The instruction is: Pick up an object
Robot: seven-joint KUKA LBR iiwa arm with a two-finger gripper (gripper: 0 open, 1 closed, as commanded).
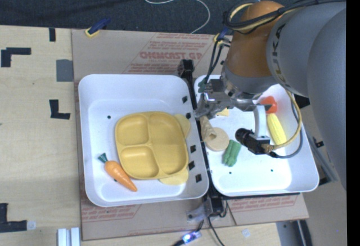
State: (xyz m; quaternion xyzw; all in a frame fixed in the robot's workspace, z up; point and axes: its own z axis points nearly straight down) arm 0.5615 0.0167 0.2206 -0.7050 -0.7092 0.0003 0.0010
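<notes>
Progress on the pick looks early: nothing is lifted, and every object appears to lie on a bin floor.

Largest in view, the grey arm (315, 70) with its orange band reaches in from the right and hangs low over the inner edge of the right bin (292, 183). The left bin (93, 126) sits beside it on the desk (34, 126), and the two share a middle wall.

Inside the left bin lies a yellow divided plate (152, 143), flat on the floor, with a small carrot (119, 175) just beside its lower left corner.

The right bin carries the smaller pieces: a yellow corn cob (276, 129) near the right side, a green block (231, 152) towards the middle, a round tan disc (216, 139) just beside that block, and a small orange piece (269, 104) above the corn.

The gripper (209, 108) is down near the middle wall, above the tan disc and close to it. Its tips are lost among dark metal and cable, so whether it is spread or closed cannot be told, and no object is seen between them.

By my judgement the reach is done, and the grasp and lift are left; the tan disc seems the likeliest target, being nearest.
</notes>
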